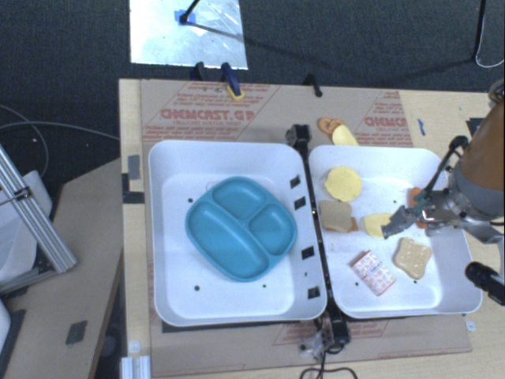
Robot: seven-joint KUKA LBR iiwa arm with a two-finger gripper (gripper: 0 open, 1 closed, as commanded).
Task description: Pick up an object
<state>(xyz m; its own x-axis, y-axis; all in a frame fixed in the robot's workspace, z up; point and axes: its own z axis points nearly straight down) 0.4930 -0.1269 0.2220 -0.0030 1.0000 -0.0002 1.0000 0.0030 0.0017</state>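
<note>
Arm enters from right, over right bin [454, 294]. Gripper [397, 224] low over bin's middle, tip just above yellow piece [374, 225]; open or closed, cannot tell. Nothing visibly held.

Right bin contents: yellow disc [343, 184] at far left; brown block [337, 216] just near side of it; yellow piece right of block; red-and-white packet [373, 272] toward near edge; toast slice [413, 257] right of packet.

Left bin [170, 290] holds blue divided plate [240, 227], centre.

Beyond right bin, on cardboard [260, 109]: yellow and orange bits [338, 130].
</note>
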